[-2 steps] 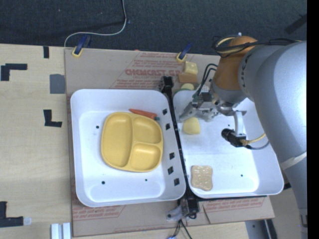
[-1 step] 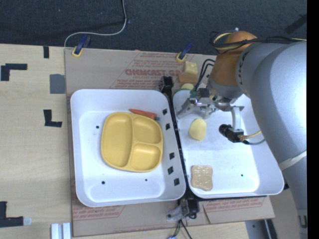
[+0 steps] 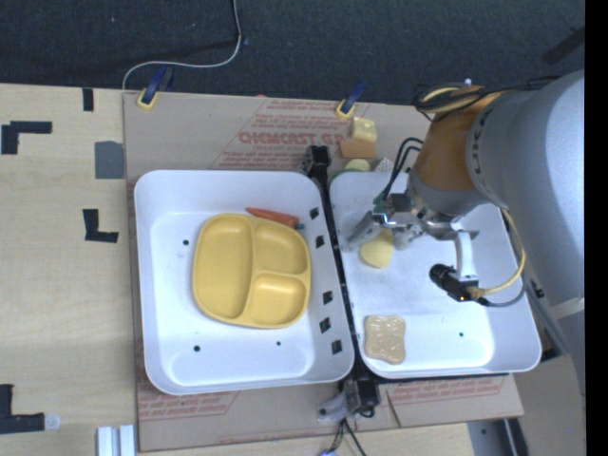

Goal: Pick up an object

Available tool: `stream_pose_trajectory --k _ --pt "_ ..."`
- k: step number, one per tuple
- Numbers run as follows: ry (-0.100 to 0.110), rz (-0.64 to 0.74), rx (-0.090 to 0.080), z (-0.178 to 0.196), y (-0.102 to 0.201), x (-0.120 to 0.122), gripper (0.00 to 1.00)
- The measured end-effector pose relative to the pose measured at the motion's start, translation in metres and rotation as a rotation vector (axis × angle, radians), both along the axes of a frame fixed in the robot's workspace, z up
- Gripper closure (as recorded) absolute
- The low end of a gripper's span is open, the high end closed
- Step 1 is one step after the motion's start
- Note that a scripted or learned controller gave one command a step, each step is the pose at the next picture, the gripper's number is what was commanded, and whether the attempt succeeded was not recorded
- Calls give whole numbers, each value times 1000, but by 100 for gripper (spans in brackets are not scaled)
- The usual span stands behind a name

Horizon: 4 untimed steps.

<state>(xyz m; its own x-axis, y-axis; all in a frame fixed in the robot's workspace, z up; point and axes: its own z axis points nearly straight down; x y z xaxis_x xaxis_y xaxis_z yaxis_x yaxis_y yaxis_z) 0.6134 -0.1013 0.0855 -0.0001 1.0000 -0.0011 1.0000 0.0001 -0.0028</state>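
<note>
Hovering in the right bin point(image 3: 513, 350), the pincer point(image 3: 383, 224) is spreading its fingers open, gripping nothing, while the pale yellow lump point(image 3: 377, 253) is lying just nearward beneath its tips.

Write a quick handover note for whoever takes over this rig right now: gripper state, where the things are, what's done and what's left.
Gripper: low in the right bin, right over the yellow lemon-like piece; grip can't be confirmed.
Right bin also holds a beige waffle-like piece near the front.
Left bin: yellow divided plate, orange carrot-like piece behind it.
Done: arm is down at the yellow piece.
Left: secure a grasp and lift.
</note>
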Motion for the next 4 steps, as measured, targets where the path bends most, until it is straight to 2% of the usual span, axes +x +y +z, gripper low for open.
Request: stream_pose_trajectory --k 1,2,3,4 --pt "-4 1 0 10 1 2 100" --pt "-3 1 0 10 1 2 0" --pt "-2 0 -1 -1 3 -1 0" --pt "-12 4 0 105 23 48 0"
